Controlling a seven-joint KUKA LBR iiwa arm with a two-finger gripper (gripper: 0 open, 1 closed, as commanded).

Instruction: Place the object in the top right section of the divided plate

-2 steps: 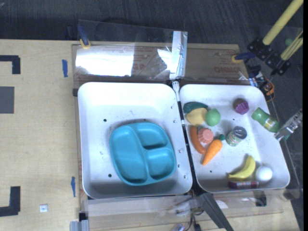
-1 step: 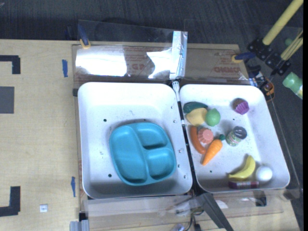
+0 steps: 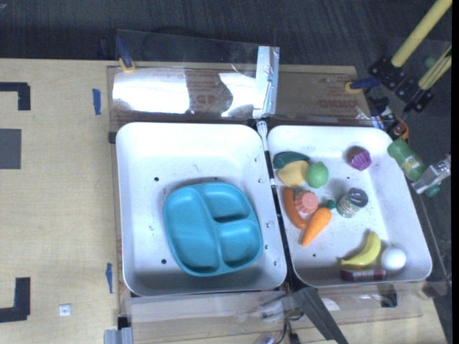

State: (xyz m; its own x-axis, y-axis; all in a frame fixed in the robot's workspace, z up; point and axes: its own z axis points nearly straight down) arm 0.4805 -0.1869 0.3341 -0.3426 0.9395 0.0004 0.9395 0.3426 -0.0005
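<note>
On my left, the blue divided plate [image 3: 213,227] sits in the left bin [image 3: 140,149]. In the right bin [image 3: 409,213] lie the carrot [image 3: 316,224], jar [image 3: 352,201] and banana [image 3: 366,250]. Gripper state: I can't tell.

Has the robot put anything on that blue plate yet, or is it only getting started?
Nothing looks done yet. The blue divided plate in the left bin has nothing in its sections. The toy foods, such as the carrot, banana and green ball, all lie in the right bin. Nothing is in hand. Left to do: pick one object and set it in the plate's top right section.
</note>
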